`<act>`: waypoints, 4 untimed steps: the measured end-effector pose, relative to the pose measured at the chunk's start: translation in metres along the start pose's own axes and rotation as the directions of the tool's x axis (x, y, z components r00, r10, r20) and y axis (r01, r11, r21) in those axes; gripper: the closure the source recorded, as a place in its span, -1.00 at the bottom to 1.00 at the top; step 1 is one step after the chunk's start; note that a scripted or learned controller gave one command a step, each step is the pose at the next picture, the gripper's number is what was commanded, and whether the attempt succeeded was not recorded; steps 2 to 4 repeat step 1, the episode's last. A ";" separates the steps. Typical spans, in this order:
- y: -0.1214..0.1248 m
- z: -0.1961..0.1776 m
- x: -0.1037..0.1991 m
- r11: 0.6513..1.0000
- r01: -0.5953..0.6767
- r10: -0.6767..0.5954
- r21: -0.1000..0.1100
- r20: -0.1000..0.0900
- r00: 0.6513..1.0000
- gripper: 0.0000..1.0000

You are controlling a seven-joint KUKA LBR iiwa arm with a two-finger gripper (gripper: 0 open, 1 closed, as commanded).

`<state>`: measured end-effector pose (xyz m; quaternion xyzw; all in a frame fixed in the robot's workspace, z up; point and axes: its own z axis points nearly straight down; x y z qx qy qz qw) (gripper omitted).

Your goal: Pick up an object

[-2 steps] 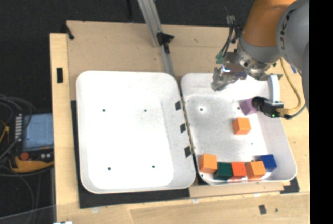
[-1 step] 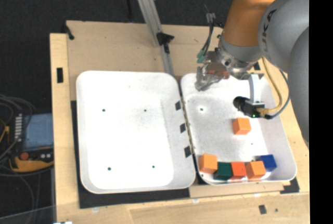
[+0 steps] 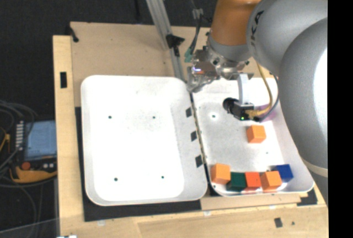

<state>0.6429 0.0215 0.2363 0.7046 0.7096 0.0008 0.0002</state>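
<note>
Two shallow white bins sit side by side on the bench: the left bin [image 3: 99, 121] and the right bin [image 3: 220, 132], which holds all the blocks. A lone orange block [image 3: 256, 133] lies flat in the middle of the right bin; it is close to cube-shaped, so it shows no clear long axis, and its edges sit slightly turned against the bin's walls. Along the near rim runs a row of five blocks, roughly parallel to that rim and touching or nearly touching: an orange cube [image 3: 221, 173], a dark green block [image 3: 237, 180], a red-orange block [image 3: 252, 179], another orange block [image 3: 271, 179] and a blue block [image 3: 284, 172] at the right end. The grey arm [image 3: 292, 43] with its orange band reaches in from the right, and the gripper [image 3: 196, 81] hangs over the far left corner of the right bin, near the wall shared with the left bin and well apart from every block. Whether it is spread or closed cannot be told from this slant; no block shows at it.
</note>
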 end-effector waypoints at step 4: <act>0.006 -0.011 0.055 1.000 0.001 -0.001 -0.001 -0.002 1.000 1.00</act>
